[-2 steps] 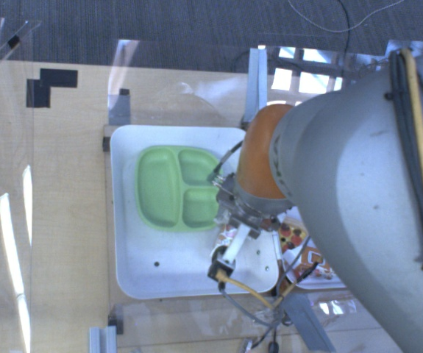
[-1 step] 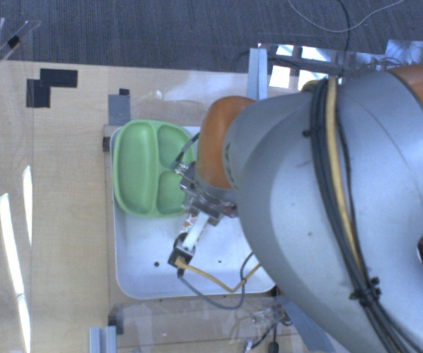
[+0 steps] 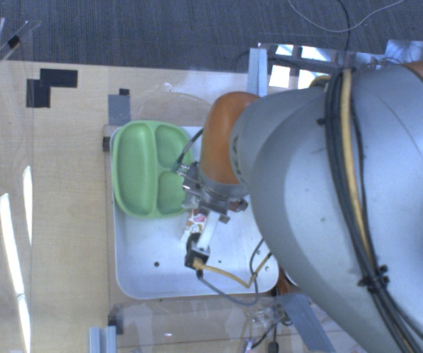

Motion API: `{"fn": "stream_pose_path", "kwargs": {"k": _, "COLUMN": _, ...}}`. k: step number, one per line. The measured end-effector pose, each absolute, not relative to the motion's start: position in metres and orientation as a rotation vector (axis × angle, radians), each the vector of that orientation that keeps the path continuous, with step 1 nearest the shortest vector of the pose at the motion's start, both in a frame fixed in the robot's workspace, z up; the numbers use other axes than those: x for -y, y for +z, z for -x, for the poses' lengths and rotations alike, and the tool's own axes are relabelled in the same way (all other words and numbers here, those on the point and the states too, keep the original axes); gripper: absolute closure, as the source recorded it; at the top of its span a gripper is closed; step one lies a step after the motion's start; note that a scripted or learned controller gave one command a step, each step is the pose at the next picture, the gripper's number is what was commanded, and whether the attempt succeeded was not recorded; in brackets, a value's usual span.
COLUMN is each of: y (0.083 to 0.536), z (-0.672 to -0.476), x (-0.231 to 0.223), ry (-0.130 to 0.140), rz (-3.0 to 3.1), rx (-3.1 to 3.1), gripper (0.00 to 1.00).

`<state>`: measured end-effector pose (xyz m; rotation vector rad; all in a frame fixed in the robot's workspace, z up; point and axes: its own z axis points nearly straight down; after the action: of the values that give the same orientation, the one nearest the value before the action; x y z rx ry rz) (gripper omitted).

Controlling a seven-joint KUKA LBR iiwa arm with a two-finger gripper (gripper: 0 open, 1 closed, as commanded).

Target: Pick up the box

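Observation:
My gripper [image 3: 196, 210] reaches down into the left white bin [image 3: 145, 271], just off the lower right corner of the green plate. The grey arm and its orange band cover the gripper from above. A small pale box with red and yellow print [image 3: 193, 225] peeks out right under the wrist, close to the bin's floor. Whether it sits between the gripper's tips or only beside them is hidden.
A green divided plate [image 3: 146, 169] lies in the far left part of the bin, touching its left wall. The bulky grey arm covers the right bin and most of the right side. The bench lies to the left.

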<state>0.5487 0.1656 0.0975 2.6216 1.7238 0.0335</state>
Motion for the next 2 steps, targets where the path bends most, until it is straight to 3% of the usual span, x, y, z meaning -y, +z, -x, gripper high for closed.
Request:
{"fn": "stream_pose_path", "kwargs": {"k": 1, "y": 0.097, "z": -0.579, "x": -0.236, "ry": 0.043, "rz": -2.585, "rx": -1.769, "gripper": 1.00}}
{"fn": "stream_pose_path", "kwargs": {"k": 2, "y": 0.107, "z": -0.579, "x": -0.236, "ry": 0.041, "rz": -2.578, "rx": -1.776, "gripper": 1.00}}
